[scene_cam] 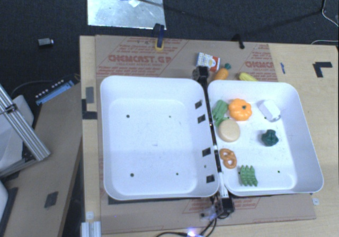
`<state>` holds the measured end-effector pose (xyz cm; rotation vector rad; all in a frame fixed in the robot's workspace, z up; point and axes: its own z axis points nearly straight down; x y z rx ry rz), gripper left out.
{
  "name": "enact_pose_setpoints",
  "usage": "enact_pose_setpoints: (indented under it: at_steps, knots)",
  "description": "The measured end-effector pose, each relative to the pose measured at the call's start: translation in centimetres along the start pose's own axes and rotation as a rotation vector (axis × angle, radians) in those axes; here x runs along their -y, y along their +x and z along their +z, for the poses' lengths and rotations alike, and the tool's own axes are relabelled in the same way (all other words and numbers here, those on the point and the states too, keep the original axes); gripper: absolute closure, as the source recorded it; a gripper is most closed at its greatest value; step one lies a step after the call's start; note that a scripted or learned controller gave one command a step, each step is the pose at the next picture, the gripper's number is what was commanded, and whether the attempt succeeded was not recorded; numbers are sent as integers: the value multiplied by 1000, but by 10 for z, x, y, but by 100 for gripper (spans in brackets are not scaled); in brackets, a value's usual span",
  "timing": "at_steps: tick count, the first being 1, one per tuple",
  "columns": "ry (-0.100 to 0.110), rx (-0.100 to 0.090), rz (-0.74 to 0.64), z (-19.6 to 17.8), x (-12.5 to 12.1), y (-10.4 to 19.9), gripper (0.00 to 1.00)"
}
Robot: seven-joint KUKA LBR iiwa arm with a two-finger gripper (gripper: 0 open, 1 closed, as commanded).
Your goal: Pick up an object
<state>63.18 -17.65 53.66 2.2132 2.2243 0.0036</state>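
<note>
Camera view reads "CHEMCAST GP" on the board [139,57] behind the bins [153,140].

Arm clear of the bench [89,151].

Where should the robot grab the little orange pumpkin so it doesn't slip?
Probably straight from above, fingers closing across the orange pumpkin at its round middle. It sits low in the right bin, with a green piece close on one side, so closing along the free sides looks safest.
</note>
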Motion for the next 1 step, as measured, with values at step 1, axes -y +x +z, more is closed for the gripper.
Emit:
enact_pose_setpoints:
  at_steps: [1]
  knots:
    - [1,2,4,39,-37,-31,100]
